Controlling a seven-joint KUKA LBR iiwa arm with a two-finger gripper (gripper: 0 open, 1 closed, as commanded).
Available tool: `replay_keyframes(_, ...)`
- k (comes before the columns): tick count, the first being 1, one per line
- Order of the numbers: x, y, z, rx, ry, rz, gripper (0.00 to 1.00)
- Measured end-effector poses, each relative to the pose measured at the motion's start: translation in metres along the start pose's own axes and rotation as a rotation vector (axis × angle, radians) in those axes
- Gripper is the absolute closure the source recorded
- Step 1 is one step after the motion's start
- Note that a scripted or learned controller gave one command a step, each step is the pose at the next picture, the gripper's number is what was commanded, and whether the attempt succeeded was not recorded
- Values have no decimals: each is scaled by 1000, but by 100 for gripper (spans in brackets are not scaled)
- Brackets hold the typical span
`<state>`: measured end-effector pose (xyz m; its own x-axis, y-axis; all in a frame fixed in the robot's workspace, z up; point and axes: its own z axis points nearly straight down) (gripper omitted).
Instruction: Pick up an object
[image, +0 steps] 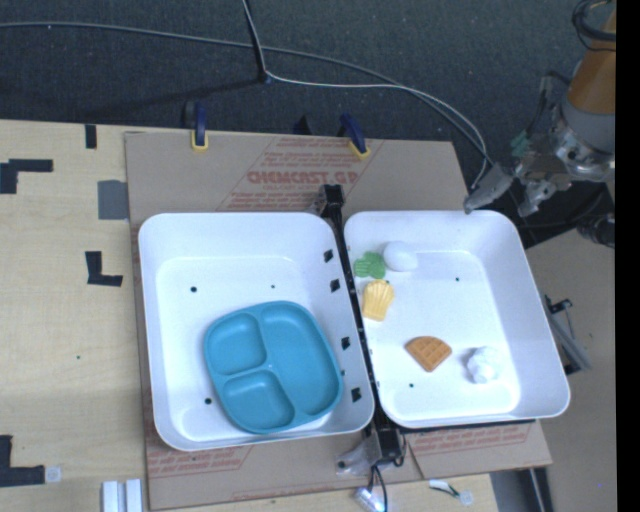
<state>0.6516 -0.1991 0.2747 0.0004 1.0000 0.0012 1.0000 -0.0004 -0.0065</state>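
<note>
The right bin (500, 240) holds several small objects: a green piece (369, 265) and a white round piece (401, 256) near its far left corner, with a yellow ridged piece (377, 299) just below them. An orange-brown wedge (428, 352) and a small white lump (481, 366) lie toward the near side. My gripper (499, 200) hovers above the bin's far right rim, away from all of them. It is open, with nothing between its fingers.
A blue divided plate (270, 365) lies in the left bin (165, 260). Black clips run along the shared wall (345, 290) between the bins. A cable (400, 90) arcs over the cardboard behind the bins.
</note>
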Motion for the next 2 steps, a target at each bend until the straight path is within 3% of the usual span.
replay_keyframes(1,0,1,-4,-6,-1,-1,0)
replay_keyframes(2,7,7,54,-1,0,-1,0)
